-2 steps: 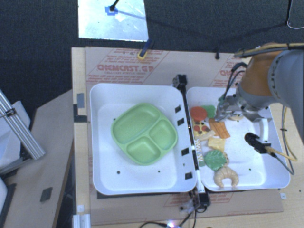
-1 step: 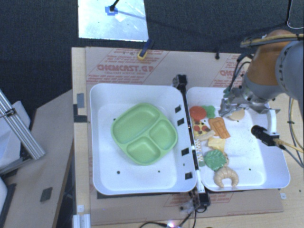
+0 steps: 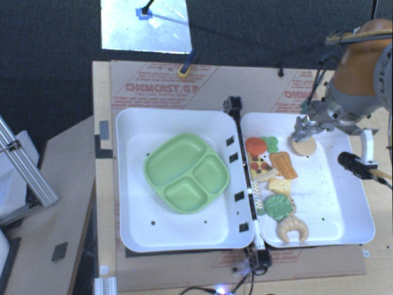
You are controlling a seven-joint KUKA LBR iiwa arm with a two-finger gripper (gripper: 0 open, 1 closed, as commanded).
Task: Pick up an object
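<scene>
My gripper (image 3: 302, 132) hangs over the back of the right bin (image 3: 344, 201), just above a round tan cookie (image 3: 304, 146) that lies on the bin floor. Along that bin's left side lie several toy foods: a red tomato (image 3: 255, 145), a pizza slice (image 3: 261, 164), an orange wafer (image 3: 284, 165), a yellow cheese piece (image 3: 279, 185), a green leafy piece (image 3: 278, 206) and a croissant (image 3: 293, 228). Nothing shows between the fingers.
A green divided plate (image 3: 186, 173) lies in the left bin (image 3: 141, 226). A black divider with clips (image 3: 241, 165) runs between the bins. The arm's orange and grey body (image 3: 362, 66) looms over the right bin's back right corner. A black part (image 3: 355, 165) sticks out at right.
</scene>
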